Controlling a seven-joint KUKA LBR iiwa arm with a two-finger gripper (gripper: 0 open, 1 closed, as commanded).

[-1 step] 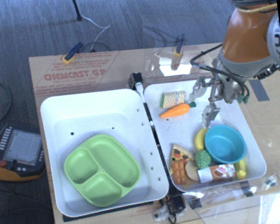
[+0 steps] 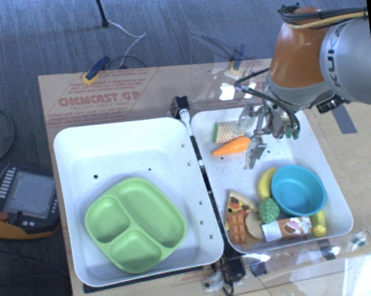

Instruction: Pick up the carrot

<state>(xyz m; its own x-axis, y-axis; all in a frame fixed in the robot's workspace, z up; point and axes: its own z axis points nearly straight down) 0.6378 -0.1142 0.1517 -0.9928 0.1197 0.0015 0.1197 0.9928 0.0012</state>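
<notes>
The orange carrot (image 2: 231, 146) lies on its side in the upper part of the right bin (image 2: 322, 153), its thick end pointing right. My gripper (image 2: 251, 141) reaches in from the right and hangs at that thick end. It looks open, with one finger above the carrot and the other finger (image 2: 251, 159) below it. I cannot tell whether either finger touches the carrot.
A pale cracker-like piece (image 2: 224, 131) lies just above the carrot. A blue bowl (image 2: 297, 189), banana (image 2: 266, 182), pizza slice (image 2: 238, 210), green ball (image 2: 269, 209) and small bottle (image 2: 287, 228) crowd the bin's lower half. The left bin (image 2: 77, 151) holds a green divided plate (image 2: 134, 224).
</notes>
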